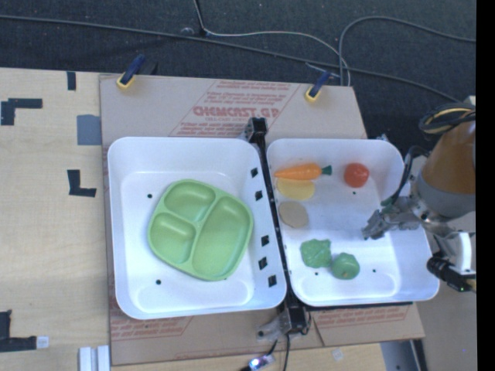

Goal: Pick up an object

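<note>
Tomato [356, 175] near right bin's [402, 284] far edge, claw [377, 229] just beyond.

Two bins [128, 161], one tray [201, 229], six toy foods [298, 172] (two green)

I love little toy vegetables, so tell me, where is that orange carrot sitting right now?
The carrot lies at the far left of the right bin, beside the divider, just above a yellow piece and left of the red tomato.

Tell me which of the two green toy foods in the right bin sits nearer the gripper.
The rounder, smoother green piece, lying right of the lumpy broccoli-like piece, is nearer the gripper.
</note>
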Action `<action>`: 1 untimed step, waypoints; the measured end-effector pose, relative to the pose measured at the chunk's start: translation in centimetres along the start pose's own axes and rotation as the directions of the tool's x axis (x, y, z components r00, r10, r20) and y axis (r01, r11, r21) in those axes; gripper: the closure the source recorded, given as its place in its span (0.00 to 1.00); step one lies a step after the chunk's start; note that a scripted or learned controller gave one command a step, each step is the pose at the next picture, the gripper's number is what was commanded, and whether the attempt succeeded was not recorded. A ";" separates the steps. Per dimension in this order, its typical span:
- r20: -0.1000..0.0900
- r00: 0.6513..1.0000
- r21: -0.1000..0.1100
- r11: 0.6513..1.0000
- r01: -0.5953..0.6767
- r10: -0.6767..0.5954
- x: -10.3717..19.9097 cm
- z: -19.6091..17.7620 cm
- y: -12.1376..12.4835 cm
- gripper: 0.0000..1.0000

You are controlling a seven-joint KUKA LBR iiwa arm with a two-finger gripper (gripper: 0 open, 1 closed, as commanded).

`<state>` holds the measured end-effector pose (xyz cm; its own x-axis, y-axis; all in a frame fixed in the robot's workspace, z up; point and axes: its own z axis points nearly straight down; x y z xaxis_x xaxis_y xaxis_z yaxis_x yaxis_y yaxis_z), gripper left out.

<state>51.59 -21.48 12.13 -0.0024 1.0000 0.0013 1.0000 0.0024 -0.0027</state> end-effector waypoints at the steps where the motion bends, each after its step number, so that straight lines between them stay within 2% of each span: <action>1: 0.002 1.000 -0.005 1.000 -0.001 0.001 0.1 -5.2 -1.0 1.00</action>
<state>50.63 -21.38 17.36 -0.0010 1.0000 -0.0002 1.0000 0.0010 0.0022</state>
